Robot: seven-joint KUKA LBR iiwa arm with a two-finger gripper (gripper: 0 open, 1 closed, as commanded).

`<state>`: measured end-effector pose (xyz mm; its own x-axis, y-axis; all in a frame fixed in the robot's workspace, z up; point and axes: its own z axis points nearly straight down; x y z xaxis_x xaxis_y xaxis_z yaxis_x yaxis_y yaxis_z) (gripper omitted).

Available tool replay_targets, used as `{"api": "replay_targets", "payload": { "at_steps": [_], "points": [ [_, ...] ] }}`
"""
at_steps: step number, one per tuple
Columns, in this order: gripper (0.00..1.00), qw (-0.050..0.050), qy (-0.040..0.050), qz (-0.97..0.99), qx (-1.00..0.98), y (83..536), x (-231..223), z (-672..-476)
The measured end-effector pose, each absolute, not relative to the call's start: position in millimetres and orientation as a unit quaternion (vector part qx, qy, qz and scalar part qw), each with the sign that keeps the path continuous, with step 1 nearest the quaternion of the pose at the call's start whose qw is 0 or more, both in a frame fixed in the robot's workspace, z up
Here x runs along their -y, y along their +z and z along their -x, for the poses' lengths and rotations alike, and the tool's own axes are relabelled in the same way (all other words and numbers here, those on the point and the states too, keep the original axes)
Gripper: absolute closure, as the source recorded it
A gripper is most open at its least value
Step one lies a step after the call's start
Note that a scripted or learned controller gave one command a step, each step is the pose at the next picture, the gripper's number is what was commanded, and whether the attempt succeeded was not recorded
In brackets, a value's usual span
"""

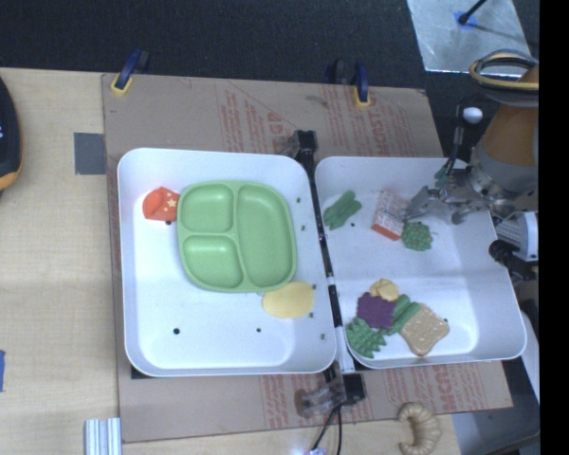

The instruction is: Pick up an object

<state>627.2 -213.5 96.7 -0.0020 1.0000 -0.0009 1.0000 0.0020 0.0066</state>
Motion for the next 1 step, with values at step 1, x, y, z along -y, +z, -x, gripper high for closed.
{"api": "replay_targets", "payload": {
  "at_steps": [1],
  "points": [
    [0.0, 0.005, 0.0016, -0.706, -0.708, 97.4, 183.4, -580.8]
  ]
}}
